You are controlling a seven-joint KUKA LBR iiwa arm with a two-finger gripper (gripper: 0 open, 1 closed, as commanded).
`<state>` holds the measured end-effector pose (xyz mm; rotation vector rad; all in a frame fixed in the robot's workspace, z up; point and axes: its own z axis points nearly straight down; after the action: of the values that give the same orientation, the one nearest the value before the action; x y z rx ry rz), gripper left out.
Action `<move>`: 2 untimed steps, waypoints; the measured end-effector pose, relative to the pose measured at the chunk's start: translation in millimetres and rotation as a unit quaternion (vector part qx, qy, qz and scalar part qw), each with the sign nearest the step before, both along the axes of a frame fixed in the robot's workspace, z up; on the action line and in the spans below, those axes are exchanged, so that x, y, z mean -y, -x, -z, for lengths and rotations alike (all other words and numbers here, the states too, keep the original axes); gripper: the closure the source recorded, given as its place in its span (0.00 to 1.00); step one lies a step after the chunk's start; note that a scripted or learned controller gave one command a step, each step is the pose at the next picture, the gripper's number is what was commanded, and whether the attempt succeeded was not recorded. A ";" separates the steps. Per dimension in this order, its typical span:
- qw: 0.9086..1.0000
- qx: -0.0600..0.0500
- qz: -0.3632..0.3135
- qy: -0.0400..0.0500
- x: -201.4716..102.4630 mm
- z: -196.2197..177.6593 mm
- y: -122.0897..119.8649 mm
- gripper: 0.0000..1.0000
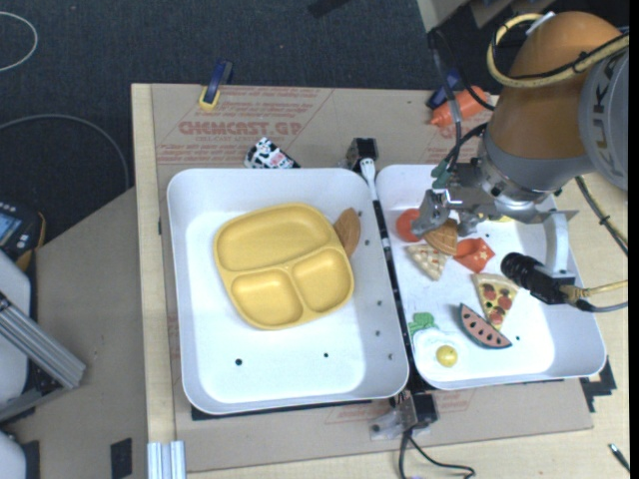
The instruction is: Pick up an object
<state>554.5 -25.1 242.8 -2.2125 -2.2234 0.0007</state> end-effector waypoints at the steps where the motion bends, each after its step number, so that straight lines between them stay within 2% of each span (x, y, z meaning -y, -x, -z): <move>1: 1.000 -0.001 0.000 0.000 -40.2 0.5 38.9 1.00; 2: 1.000 -0.002 0.000 0.001 -86.1 23.3 61.6 1.00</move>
<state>492.9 61.0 219.4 -2.2114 -2.2222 0.0054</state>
